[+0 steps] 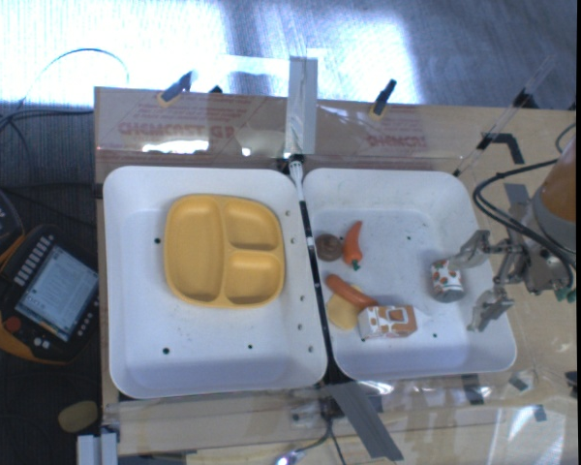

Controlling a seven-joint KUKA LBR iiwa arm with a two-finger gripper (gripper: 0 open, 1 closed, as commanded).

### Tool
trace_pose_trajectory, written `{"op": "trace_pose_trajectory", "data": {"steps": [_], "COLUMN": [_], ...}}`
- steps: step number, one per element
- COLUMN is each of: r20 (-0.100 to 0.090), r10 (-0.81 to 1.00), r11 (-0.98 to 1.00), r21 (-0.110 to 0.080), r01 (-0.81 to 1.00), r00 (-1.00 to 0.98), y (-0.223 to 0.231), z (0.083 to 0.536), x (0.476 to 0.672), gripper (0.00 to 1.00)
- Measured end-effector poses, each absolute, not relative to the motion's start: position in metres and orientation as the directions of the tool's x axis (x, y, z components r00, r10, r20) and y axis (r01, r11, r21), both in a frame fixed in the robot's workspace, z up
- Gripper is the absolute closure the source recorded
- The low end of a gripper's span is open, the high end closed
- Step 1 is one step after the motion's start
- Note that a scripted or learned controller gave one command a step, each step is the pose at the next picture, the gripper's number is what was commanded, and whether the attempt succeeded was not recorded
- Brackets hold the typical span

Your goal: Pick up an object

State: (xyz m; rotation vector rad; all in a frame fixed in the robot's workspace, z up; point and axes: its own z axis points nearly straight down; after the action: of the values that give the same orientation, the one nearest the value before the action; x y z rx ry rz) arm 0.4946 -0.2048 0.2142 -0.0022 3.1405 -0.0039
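The claw [482, 279] sits at the right edge of the right bin [407, 197], fingers spread wide, one fingertip up near the bin's right wall and the other lower down by the rim, nothing between them. Just to its left, in line with the gap but outside the fingers, lies a small white cup with red spots [446, 280], tipped on its side on the bin floor. Further left and a touch lower, there's a white and orange toy vehicle [387, 322], with a yellowish disc [341, 313] beside it and an orange carrot-like piece [350, 290] lying across just above. Up from those, a second orange carrot [353, 244] stands next to a small brown ball [327, 248] against the dividing wall. Over in the left bin [136, 337], a yellow divided tray [225, 250] lies flat, well apart from the claw.
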Motion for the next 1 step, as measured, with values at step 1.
{"op": "trace_pose_trajectory", "data": {"steps": [1], "r20": [-0.016], "r10": [0.125], "r11": [0.992], "r21": [-0.004], "r01": [0.125], "r00": [-0.992], "y": [-0.1941], "z": [0.0906], "x": [0.5477], "gripper": [0.00]}}
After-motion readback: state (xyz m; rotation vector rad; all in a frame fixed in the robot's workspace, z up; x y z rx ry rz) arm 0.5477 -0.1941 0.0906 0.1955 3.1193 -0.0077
